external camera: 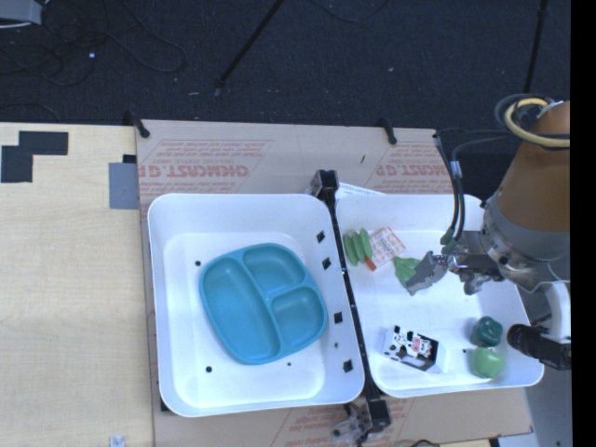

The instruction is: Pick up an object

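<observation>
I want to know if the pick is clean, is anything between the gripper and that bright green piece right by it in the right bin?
Nothing visible. The gripper sits just right of the bright green piece, practically at its edge. The green pods and the red-and-white packet lie off to the left, beyond it.

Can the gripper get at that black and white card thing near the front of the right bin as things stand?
Probably yes. The black and white item lies flat and alone on the right bin's floor, apart from the green pieces. The gripper hangs just behind it with nothing between.
</observation>
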You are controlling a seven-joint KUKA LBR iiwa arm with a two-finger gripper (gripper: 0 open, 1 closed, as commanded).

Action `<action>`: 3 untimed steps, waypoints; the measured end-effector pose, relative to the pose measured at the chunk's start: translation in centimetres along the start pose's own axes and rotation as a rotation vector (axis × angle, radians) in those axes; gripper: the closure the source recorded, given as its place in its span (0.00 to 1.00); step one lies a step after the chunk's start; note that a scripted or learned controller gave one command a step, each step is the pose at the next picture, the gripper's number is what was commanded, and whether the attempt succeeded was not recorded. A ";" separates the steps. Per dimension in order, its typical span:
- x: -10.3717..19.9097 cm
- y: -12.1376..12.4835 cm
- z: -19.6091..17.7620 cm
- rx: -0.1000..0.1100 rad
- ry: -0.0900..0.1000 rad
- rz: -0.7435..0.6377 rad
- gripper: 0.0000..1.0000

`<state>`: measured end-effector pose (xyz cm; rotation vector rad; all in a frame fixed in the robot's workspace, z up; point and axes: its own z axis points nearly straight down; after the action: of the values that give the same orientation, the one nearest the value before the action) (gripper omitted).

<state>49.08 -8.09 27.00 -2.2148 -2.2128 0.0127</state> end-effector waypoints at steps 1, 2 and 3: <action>0.0 0.1 -0.4 -0.009 -0.001 -0.001 0.00; -0.7 0.9 4.9 -0.004 0.000 0.000 0.00; -1.0 1.2 11.2 -0.003 0.000 0.000 0.00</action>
<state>50.12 -9.09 15.75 -2.2158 -2.2143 0.0094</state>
